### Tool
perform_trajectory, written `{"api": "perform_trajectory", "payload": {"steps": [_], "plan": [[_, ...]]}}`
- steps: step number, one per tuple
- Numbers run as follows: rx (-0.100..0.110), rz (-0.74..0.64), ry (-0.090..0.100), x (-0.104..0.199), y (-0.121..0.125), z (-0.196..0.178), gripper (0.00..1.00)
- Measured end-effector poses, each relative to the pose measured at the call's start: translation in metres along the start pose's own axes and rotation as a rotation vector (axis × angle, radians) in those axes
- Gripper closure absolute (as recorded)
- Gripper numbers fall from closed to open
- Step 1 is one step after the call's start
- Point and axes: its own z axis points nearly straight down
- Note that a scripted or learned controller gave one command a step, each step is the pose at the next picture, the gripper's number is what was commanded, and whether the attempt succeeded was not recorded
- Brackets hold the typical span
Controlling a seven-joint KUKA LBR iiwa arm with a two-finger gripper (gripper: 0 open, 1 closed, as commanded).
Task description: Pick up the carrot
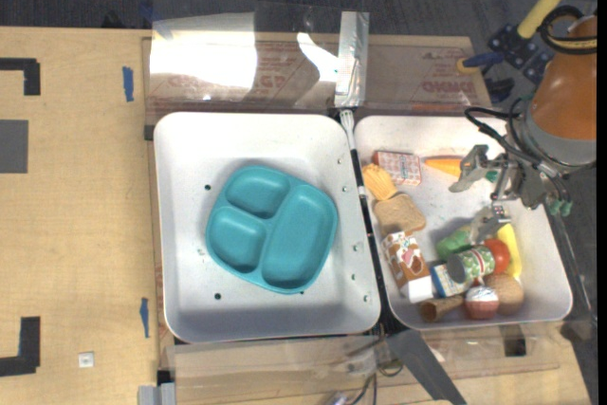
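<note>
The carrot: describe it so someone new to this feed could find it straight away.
Look in the right-hand white bin, the crowded one, not the one holding the teal tray. Along its far edge lies the carrot, just right of a small pink-and-white packet and left of the gripper. It is the one plain orange tapered piece.

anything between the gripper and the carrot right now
Nothing: in the camera view the gripper sits right at the thick end of the carrot, with just bare white floor of the right bin around them.

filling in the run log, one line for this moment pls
gripper over right bin | carrot beside it, not held | teal tray in left bin
</note>
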Motion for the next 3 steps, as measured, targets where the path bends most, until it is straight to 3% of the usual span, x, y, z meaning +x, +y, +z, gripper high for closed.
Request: {"api": "perform_trajectory", "payload": {"steps": [1, 2, 3], "plan": [[0.000, 0.180, -0.001, -0.062, -0.009, 0.039, 0.00], [0.000, 0.239, 0.000, -0.108, -0.039, 0.103, 0.00], [0.002, 0.240, -0.001, -0.112, -0.038, 0.105, 0.00]]}}
